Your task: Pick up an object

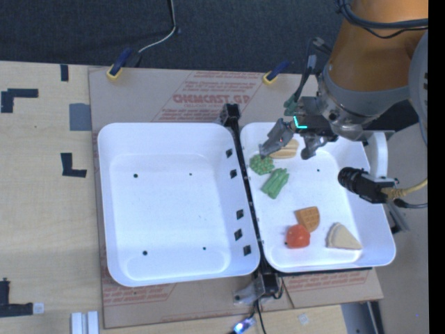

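My gripper [290,143] hangs over the far left part of the right bin [361,259], its two grey fingers spread apart. A pale tan piece [286,150] lies on the bin floor between and just below the fingers; nothing is lifted. Just left of the fingers sits a small round green item [261,164], and a longer green item [275,182] lies beside it. Nearer the front of the bin are an orange piece [308,218], a red tomato-like ball [297,236] and a pale wedge [343,237].
The left bin [111,186] stands beside the right one, a black clip strip [241,186] joining them. A black cylinder with a cable [363,181] juts over the right bin's right side. The arm's orange body fills the upper right.
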{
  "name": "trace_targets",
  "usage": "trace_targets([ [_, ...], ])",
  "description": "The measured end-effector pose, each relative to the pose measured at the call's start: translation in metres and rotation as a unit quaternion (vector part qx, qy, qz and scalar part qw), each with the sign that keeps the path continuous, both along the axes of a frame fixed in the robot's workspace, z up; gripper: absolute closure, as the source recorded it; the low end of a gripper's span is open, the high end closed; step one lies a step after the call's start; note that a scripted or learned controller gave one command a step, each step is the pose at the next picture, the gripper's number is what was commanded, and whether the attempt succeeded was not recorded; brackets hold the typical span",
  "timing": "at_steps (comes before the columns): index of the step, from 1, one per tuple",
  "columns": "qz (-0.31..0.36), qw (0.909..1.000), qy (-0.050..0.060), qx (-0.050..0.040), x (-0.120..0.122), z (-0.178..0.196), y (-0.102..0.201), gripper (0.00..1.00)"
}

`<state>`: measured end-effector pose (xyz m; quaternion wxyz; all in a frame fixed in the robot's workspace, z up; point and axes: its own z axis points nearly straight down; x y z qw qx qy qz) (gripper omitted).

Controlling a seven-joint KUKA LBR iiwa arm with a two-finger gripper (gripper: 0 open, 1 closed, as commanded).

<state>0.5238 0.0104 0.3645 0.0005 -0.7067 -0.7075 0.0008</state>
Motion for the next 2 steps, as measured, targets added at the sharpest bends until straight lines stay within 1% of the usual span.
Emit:
trace_targets([
  [1,-0.001,1.0000,0.002,-0.0001,-0.042,-0.041,-0.015,0.00],
  [2,0.003,1.0000,-0.004,0.0011,-0.040,0.035,0.029,0.00],
])
